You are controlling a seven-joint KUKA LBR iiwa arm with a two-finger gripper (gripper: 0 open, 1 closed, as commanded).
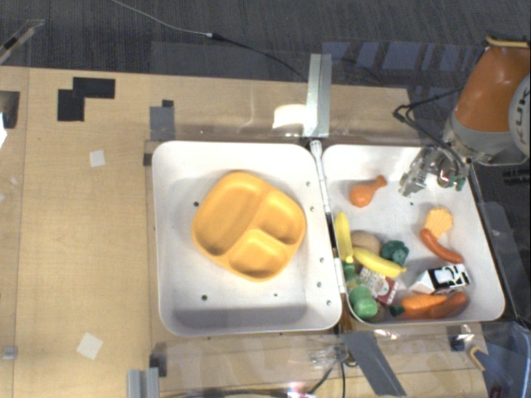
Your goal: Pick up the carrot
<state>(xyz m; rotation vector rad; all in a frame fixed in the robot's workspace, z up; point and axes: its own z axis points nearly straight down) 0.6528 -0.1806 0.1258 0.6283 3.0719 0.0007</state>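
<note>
Your claw (430, 172) hangs at the upper right of the right bin (390, 162), its grip impossible to judge from here, while the carrot (425, 303) lies near the bin's lower right corner, well apart.

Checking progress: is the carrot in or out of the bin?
In: the carrot lies in the right bin, far from the gripper.

One fixed camera looks down at a slant on the bench (75, 247), taking in both white bins (241, 305) side by side, from moderate height.
</note>
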